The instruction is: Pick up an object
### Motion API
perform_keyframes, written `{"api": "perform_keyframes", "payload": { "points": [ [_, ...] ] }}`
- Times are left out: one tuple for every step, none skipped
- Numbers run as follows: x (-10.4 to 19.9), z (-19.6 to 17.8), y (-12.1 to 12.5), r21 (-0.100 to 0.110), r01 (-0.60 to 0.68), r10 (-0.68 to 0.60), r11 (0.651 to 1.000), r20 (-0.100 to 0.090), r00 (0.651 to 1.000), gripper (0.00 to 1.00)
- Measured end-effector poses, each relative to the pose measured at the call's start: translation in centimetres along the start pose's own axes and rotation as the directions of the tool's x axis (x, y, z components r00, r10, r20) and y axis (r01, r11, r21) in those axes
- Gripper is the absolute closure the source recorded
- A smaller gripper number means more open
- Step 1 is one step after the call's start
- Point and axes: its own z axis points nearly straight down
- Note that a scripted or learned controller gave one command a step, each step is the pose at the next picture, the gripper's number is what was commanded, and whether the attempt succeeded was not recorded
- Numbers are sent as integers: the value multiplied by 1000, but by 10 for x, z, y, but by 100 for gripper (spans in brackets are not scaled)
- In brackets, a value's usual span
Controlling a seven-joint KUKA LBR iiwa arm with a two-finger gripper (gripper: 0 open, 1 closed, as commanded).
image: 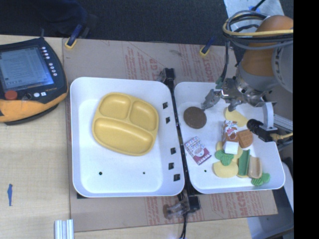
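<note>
The gripper (222, 99) hangs over the far part of the right bin (199, 184), its fingers spread with nothing between them. Just near-left of it a brown round cookie (195, 117) lies flat on the bin floor. Nearer lies a red-and-white packet (197, 150), and to its right a cluster of toy food (238, 156). The left bin (84, 173) holds a yellow divided plate (125, 123).
</note>
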Motion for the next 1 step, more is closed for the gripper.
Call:
{"api": "perform_keyframes", "payload": {
  "points": [
    [11,74,5,6,4,-4,1000,-1,1000,0]
  ]
}}
